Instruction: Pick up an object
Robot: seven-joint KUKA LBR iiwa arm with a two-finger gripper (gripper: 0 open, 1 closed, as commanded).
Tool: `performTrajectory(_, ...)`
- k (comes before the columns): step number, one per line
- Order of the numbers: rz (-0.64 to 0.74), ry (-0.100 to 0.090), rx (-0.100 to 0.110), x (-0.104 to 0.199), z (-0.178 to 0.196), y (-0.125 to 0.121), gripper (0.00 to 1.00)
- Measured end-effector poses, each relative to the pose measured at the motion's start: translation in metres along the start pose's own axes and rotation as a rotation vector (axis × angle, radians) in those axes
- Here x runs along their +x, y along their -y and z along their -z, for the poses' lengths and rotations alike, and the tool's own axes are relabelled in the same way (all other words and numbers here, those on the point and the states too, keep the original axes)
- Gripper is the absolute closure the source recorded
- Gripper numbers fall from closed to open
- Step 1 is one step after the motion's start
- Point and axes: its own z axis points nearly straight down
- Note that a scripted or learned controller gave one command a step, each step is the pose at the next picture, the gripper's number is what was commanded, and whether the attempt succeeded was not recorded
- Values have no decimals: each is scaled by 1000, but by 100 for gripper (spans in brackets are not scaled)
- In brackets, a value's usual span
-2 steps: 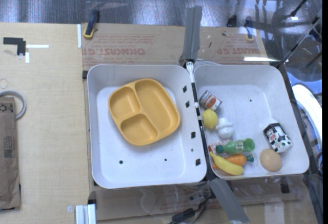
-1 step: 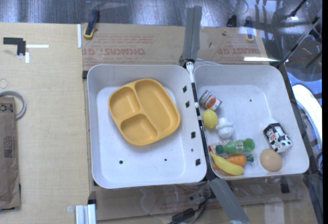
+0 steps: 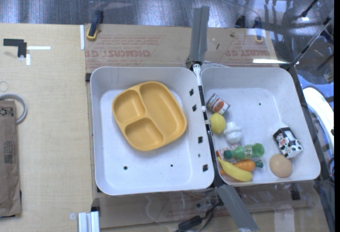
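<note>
The right bin (image 3: 265, 87) holds several small items along its left and near sides. A small red and white can (image 3: 217, 104) lies near the divider, with a yellow lemon (image 3: 218, 123) and a white crumpled piece (image 3: 233, 132) just below it. Further toward the front lie a green bottle (image 3: 246, 150), an orange carrot (image 3: 244, 165) and a yellow banana (image 3: 235, 171). A tan egg-shaped object (image 3: 280, 165) sits in the front right corner beside a black and white carton (image 3: 287, 142).
The left bin (image 3: 106, 162) bears a yellow divided plate (image 3: 149, 115). A cardboard sheet (image 3: 154, 45) lies behind both bins. A brown paper bag (image 3: 8, 156) sits on the wooden bench at far left.
</note>
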Motion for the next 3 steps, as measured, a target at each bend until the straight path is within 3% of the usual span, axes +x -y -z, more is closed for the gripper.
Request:
performTrajectory(1,23,1,-1,-11,54,-62,100)
performTrajectory(3,30,7,1,-11,71,-65,100)
